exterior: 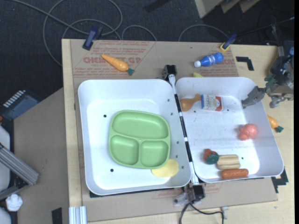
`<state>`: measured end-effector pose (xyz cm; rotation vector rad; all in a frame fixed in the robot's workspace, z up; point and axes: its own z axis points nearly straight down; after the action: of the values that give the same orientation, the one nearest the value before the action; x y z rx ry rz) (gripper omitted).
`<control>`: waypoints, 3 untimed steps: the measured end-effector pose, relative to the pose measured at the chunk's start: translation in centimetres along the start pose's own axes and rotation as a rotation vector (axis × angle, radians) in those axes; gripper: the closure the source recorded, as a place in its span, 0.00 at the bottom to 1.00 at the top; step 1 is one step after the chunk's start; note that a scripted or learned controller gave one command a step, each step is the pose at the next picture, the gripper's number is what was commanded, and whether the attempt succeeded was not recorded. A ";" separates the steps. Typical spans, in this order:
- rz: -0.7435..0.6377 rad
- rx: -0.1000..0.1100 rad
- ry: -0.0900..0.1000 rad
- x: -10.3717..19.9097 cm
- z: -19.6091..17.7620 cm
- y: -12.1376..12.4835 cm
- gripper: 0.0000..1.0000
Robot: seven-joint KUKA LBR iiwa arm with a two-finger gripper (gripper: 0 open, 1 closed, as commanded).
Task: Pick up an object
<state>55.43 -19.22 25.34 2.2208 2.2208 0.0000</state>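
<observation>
glossy white plastic bins (88, 125); matt green plastic tray (138, 138); brown cardboard sheet (154, 57) beneath.

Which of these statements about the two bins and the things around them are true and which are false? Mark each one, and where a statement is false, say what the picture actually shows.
1. The green divided plate lies in the left bin. True.
2. The toy carrot lies inside the right bin. False: it lies on the bench behind the left bin.
3. The hot dog bun and the sausage sit close together near the front of the right bin. True.
4. The blue bottle stands on the green plate. False: it lies on the bench behind the right bin.
5. The pink ball lies in the left bin. False: it lies in the right bin.
</observation>
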 end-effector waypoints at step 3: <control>0.000 0.000 0.002 -2.5 15.9 -0.7 1.00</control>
<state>54.71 -21.73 9.46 2.2218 2.2215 0.0019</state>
